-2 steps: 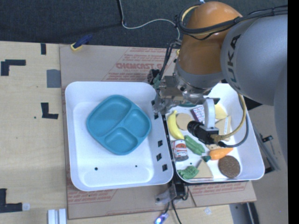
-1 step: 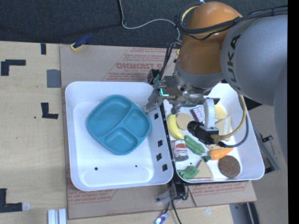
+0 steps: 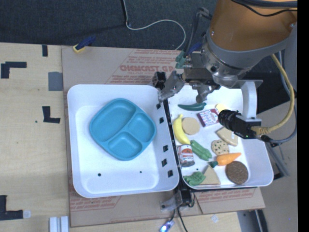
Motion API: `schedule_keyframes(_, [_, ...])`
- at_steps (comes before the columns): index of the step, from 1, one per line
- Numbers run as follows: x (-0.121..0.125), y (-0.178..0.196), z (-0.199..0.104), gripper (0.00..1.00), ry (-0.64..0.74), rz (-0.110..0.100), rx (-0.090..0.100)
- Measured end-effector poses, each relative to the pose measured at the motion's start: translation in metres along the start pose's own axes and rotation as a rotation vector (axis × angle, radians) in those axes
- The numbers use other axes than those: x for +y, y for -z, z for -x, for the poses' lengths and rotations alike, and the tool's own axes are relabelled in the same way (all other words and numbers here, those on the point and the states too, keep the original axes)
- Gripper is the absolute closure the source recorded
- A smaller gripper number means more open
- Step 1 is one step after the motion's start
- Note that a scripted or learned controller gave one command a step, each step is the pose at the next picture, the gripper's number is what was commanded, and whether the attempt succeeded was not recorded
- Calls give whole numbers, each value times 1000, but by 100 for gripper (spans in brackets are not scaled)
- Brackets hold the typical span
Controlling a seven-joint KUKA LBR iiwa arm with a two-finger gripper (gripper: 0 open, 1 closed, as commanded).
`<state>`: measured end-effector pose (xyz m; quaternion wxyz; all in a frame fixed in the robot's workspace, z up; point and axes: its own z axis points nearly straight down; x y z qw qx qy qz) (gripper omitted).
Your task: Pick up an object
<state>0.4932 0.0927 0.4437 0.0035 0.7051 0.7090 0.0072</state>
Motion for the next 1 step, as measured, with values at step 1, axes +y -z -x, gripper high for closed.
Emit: schedule_keyframes(1, [1, 1, 1, 100, -3, -16, -7])
